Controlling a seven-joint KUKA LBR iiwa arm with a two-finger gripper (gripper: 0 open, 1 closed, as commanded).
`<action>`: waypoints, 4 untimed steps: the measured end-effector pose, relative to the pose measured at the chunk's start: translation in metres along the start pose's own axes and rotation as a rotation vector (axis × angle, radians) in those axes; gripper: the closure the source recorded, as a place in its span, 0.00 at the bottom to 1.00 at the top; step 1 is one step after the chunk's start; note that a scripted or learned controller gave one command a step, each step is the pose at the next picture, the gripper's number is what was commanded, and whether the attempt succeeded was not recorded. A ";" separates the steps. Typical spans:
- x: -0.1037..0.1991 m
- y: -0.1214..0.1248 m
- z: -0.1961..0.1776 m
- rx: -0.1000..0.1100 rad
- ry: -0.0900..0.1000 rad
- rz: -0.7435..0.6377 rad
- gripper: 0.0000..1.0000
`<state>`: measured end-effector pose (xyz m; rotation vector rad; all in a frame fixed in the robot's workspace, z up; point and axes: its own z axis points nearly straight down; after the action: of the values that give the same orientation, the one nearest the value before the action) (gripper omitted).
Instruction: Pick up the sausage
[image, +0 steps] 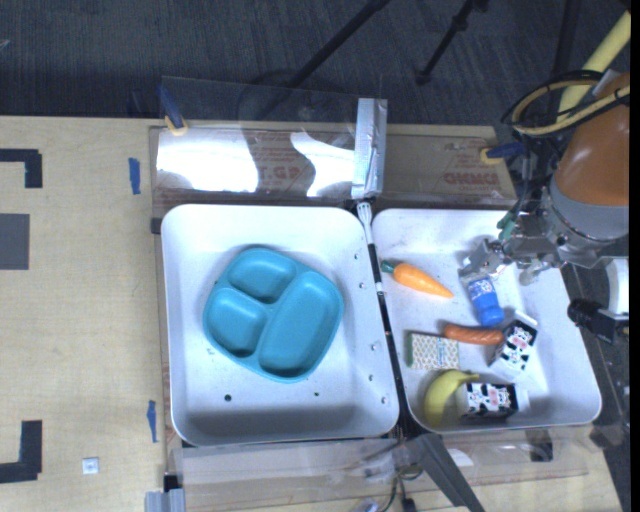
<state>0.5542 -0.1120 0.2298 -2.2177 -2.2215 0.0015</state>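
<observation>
The arm (590, 170) reaches in from the right, its pincer (487, 258) hanging low over the right bin's (575, 330) far end.

Fixed overhead camera, slanted down — both bins (180, 300) framed

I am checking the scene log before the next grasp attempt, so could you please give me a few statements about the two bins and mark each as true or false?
1. The sausage lies in the right bin. True.
2. The blue divided plate sits in the right bin. False: it is in the left bin.
3. The carrot lies nearer the top of the picture than the sausage. True.
4. The gripper holds the sausage. False: the sausage rests on the bin floor, apart from the gripper.
5. The blue bottle lies in the left bin. False: it is in the right bin, just above the sausage in the picture.
</observation>
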 end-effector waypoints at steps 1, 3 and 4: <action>0.060 -0.035 -0.140 -0.003 -0.002 0.206 0.00; 0.181 -0.074 -0.204 -0.004 -0.001 0.329 0.00; 0.267 -0.075 -0.204 -0.004 0.000 0.660 0.00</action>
<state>0.4795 0.1549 0.4343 -2.8211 -1.3839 -0.0014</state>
